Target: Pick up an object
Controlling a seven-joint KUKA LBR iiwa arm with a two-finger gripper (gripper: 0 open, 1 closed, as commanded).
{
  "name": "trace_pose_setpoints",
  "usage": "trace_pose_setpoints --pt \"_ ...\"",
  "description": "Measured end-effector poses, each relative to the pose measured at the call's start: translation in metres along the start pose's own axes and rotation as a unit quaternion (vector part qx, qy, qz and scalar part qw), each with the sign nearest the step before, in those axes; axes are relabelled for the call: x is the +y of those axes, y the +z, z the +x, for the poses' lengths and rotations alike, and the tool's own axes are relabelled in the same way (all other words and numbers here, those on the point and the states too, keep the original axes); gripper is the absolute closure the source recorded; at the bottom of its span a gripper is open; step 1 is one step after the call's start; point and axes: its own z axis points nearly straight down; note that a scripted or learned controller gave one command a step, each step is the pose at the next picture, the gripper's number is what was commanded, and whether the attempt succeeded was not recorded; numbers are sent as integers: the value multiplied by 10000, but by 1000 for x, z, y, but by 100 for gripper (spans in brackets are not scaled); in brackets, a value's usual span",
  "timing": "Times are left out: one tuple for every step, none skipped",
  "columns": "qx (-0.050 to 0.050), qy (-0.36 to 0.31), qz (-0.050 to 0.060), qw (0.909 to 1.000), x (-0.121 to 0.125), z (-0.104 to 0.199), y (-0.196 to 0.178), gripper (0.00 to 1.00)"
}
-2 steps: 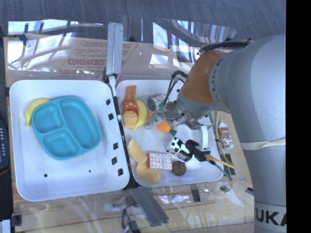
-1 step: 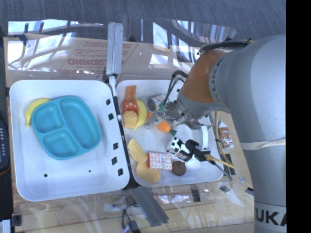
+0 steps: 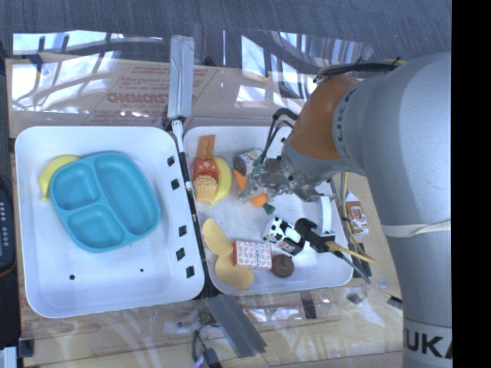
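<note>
My gripper (image 3: 258, 185) hangs low over the middle of the right bin (image 3: 337, 278), at the end of the grey arm with the orange band. Directly beneath it lie two small orange pieces (image 3: 263, 201), one on each side of it. A small greyish box (image 3: 247, 162) sits just behind the gripper. To its left, a red and yellow snack pack (image 3: 205, 176) leans against a yellow banana (image 3: 225, 181). Closer to the front are a black and white cow toy (image 3: 281, 236), a red patterned square pack (image 3: 252, 254) and a brown round piece (image 3: 282, 266).
Two pale yellow chip-like pieces (image 3: 217, 238) lie at the right bin's front left. The left bin (image 3: 46, 282) holds a blue divided plate (image 3: 103, 199) with a second banana (image 3: 48, 175) tucked under its far left rim. A small carton (image 3: 355, 217) lies outside the right bin.
</note>
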Motion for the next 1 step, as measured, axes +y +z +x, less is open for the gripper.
trace_pose_setpoints --pt "-2 526 -58 9986 13 86 -94 100"
